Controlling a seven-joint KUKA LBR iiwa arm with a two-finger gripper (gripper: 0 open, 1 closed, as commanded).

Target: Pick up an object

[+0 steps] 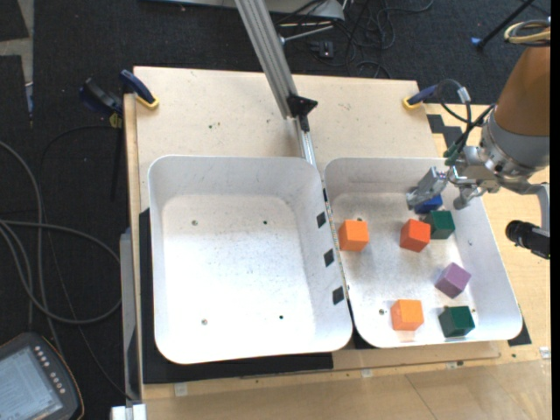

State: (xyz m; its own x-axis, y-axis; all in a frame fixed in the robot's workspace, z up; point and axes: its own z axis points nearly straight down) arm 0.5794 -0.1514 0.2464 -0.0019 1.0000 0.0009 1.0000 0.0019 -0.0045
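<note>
Front of right bin: an orange block point(407, 313) and a dark green block point(456, 320) sit near the front wall, close to each other but apart; the green one is nearer the right corner.
A little further back: a purple block point(453, 279) lies alone, above the dark green one and toward the right wall.
Middle of right bin: an orange cube point(354, 234) stands near the left wall; a red-orange block point(416, 234) sits to its right, touching or just beside a green block point(442, 224).
Blue block: a blue block point(428, 204) lies just behind the red-orange block, right under the gripper.
Gripper: the gripper point(429, 191) hangs low over the back part of the right bin point(503, 300), at the blue block; whether its fingers are spread or closed, or grip anything, cannot be told from this angle.
Arm: the grey wrist with its orange band point(529, 77) comes in from the right edge.
Left bin: the left bin point(162, 234) lies beside the right one, their walls touching in the middle.
Far side: a metal pole point(267, 46) slants up from the back edge of the bench point(219, 103), with clamps at both back corners.
</note>
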